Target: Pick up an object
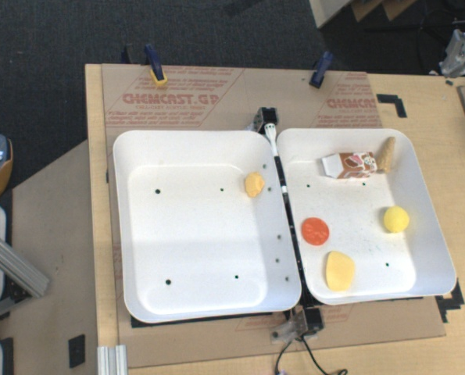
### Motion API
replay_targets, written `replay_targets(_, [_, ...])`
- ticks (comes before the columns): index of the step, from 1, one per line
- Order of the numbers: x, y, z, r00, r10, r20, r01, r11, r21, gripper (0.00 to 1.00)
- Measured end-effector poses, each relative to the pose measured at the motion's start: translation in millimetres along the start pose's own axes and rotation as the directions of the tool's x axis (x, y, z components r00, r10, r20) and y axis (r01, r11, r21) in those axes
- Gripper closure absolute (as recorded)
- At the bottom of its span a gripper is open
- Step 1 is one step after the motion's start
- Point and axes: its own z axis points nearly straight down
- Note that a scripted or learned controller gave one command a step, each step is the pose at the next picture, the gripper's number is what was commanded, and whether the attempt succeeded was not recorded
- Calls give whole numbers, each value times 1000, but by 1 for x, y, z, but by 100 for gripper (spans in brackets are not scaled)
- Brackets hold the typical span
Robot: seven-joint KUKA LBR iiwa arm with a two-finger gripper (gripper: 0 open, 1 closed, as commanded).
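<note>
In the left bin (138,162) a small yellow-orange lump (253,184) lies near the right wall. The right bin (431,233) holds a small milk-carton-like box (348,164) with a tan stick-shaped piece (386,154) beside it at the back. Lower down are a red-orange disc (316,231), a yellow ball (396,219) and a pale yellow rounded piece (340,271) at the front.
Both bins sit on a cardboard sheet (216,92) held by blue clamps (154,65) at the back edge. A black clip (266,119) joins the bins at the back, and a cable fitting (302,323) sits at the front.
</note>
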Motion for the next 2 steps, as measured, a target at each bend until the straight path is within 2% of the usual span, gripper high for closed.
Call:
replay_targets(1, [-30, -29, 20, 1000, 5, -6, -5, 1000, 22, 100])
replay_targets(2, [15, -44, -93, 1000, -2, -2, 2, 1000, 5, 100])
